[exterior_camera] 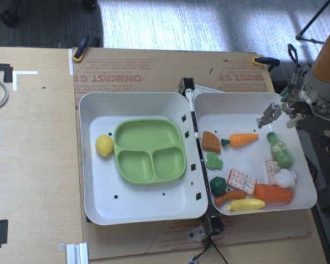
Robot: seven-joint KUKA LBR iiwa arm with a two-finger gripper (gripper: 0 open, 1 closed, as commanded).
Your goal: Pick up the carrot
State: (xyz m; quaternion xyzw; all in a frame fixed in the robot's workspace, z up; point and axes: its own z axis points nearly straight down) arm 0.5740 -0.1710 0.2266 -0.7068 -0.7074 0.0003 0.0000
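The carrot (pixel 243 140), orange with a small green top at its left end, lies in the right bin (pixel 231 106) near the middle of the back half. My gripper (pixel 280 116) hangs over the bin's back right part, up and to the right of the carrot and apart from it. Its fingers (pixel 268 116) stand open with nothing between them. The grey arm with its orange band comes in from the right edge.
Around the carrot lie a waffle (pixel 211 142), a green leaf (pixel 213 161), a green bottle (pixel 279 150), a cracker box (pixel 241 180), a large orange vegetable (pixel 273 193) and a banana (pixel 245 204). The left bin (pixel 93 191) holds a green divided plate (pixel 150 150) and a lemon (pixel 104 146).
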